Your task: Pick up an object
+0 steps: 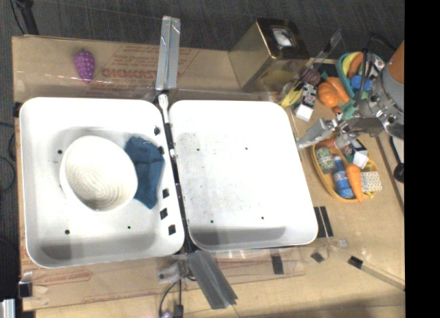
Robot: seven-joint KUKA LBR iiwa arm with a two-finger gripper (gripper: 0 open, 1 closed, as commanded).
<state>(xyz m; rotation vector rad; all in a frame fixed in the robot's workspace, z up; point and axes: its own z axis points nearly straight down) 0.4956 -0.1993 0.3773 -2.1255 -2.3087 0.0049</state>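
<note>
While the gripper (pixel 323 130) sits right of both bins with jaw state unreadable, we see a white hat (pixel 100 171) touching a blue cloth (pixel 146 169) in the left bin (pixel 41 241).

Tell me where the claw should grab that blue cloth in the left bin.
Probably the cloth's bunched right part, coming straight down from above. It lies crumpled beside the white dome, which it touches on the left, so its raised folds away from the dome give the fingers something to pinch.
</note>
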